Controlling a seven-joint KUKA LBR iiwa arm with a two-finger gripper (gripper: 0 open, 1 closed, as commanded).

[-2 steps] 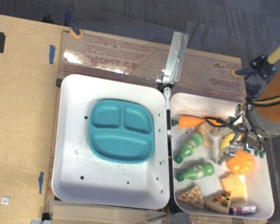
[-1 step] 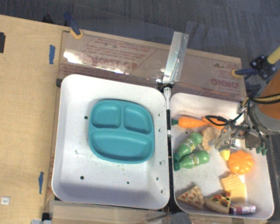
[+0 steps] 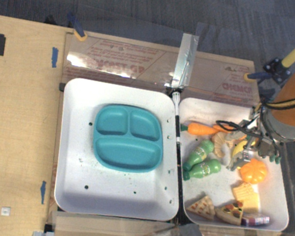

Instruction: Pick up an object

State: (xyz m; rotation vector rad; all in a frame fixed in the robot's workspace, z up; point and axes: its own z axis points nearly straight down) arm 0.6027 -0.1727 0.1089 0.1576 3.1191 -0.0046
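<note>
Orange is the colour to follow: the band above the arm's wrist sits over the far right corner of the right bin (image 3: 282,211), and below it the end effector (image 3: 246,152) hangs low among the toys, roughly between a small yellow piece (image 3: 238,147) and the orange pumpkin-like toy (image 3: 254,171). You cannot tell from this slanted view how the end effector stands, apart or together, because cables and the wrist body crowd that spot. Nothing can be seen caught in it, so treat the pick as not yet made.

All candidate objects lie in the right bin. The carrot (image 3: 204,130) rests near the back by the divider, with a beige piece (image 3: 221,146) just beside it. Two green vegetable toys (image 3: 203,161) lie together near the middle. The yellow cheese wedge (image 3: 248,196) sits in front of the pumpkin toy, and along the front wall you have a pizza slice (image 3: 203,206), a second slice-like piece (image 3: 230,213) and a small purple-tipped item (image 3: 258,219).

The left bin (image 3: 71,180) carries just the teal divided plate (image 3: 128,138), well apart from the arm and untouched.

My judgement: you are at the approach or grasp stage, the arm down but no object lifted. Still to do are closing on one toy, most likely the yellow piece or the pumpkin toy given where the tool hangs, and raising it clear of the bin. The tight clutter there could spoil the grip.
</note>
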